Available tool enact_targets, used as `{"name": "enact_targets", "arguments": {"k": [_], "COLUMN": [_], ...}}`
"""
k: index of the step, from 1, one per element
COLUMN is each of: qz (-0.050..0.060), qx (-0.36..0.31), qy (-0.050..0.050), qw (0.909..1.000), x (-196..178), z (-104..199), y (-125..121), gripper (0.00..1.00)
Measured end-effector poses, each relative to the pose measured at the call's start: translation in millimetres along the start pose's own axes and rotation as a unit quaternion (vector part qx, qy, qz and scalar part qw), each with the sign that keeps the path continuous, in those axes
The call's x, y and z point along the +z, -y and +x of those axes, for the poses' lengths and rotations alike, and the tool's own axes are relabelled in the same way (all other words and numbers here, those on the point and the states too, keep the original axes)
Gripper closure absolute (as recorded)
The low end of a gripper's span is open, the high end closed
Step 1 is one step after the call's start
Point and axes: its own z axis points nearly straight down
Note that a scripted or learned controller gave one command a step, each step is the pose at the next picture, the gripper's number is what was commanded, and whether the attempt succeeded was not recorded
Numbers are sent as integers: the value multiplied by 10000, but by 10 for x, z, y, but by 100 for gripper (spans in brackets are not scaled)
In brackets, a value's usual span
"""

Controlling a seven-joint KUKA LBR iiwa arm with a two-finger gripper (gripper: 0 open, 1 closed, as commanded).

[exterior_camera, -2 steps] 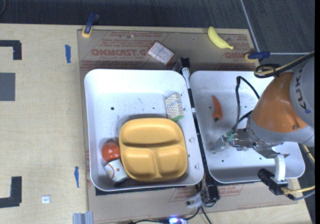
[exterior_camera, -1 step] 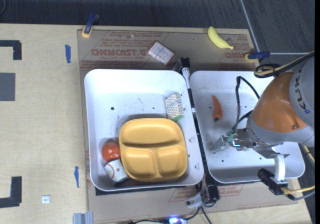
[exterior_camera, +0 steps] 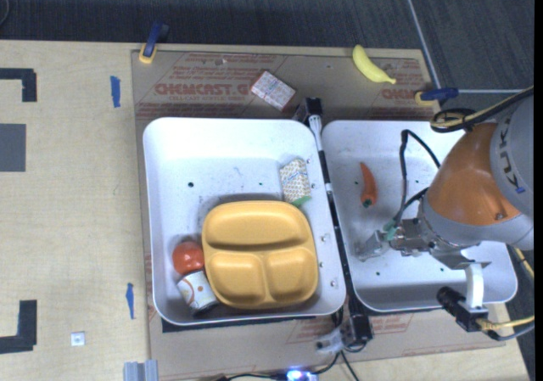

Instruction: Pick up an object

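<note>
In the right bin (exterior_camera: 475, 290) lies a small orange carrot-shaped toy (exterior_camera: 367, 184) with a dark tip, near the bin's far left part. My gripper (exterior_camera: 376, 243) reaches in from the right and hovers low over the bin floor, a little nearer the camera than the carrot and apart from it. Nothing shows between the gripper and the floor. The left bin (exterior_camera: 170, 150) holds a large yellow divided tray (exterior_camera: 259, 252), a red-orange ball-like toy (exterior_camera: 188, 256), a small white and orange can (exterior_camera: 197, 288) and a patterned packet (exterior_camera: 294, 180).
A yellow banana (exterior_camera: 372, 65) and a small patterned box (exterior_camera: 272, 89) lie on the cardboard behind the bins. Blue clamps (exterior_camera: 153, 38) hold the board's corners. The ridge between the two bins (exterior_camera: 327, 201) runs just left of the gripper.
</note>
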Motion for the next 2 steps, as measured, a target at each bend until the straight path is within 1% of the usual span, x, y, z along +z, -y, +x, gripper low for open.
{"name": "enact_targets", "arguments": {"k": [1, 2], "qz": [-1, 1], "qx": [-3, -8], "qy": [0, -2], "qw": [10000, 10000], "x": [-1, -1], "z": [-129, -20], "y": [1, -2], "gripper": [0, 0]}}
